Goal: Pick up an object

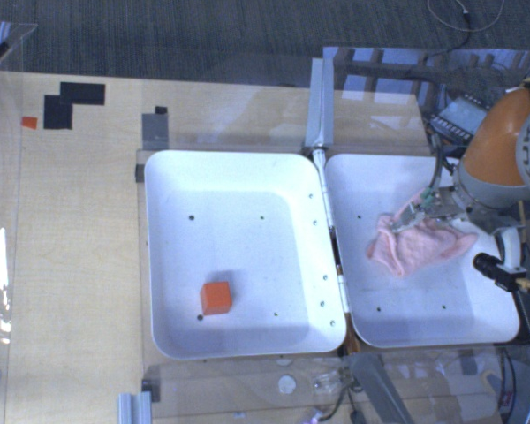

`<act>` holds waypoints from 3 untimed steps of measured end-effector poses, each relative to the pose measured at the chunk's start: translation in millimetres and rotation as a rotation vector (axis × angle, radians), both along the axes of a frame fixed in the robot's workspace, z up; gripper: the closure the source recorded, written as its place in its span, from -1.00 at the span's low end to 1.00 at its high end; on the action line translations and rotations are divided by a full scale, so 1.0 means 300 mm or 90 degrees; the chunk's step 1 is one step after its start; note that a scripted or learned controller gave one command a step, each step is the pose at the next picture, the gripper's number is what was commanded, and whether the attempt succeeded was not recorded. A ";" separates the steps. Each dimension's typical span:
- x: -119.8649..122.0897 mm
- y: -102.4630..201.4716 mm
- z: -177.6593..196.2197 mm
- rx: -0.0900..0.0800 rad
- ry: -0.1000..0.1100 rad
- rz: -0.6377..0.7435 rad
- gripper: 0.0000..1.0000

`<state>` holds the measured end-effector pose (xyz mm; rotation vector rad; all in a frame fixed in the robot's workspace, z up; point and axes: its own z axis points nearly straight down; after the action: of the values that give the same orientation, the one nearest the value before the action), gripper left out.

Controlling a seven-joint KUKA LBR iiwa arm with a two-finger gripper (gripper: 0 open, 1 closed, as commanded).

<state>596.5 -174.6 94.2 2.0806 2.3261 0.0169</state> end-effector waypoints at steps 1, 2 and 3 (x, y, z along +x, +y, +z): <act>-0.039 0.123 0.000 0.000 0.000 0.037 -1.00; 0.005 0.161 0.470 0.004 0.006 -0.104 -1.00; 0.008 0.079 0.012 0.006 0.008 -0.189 -1.00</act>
<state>598.9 -150.9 97.6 2.4125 2.0010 0.0101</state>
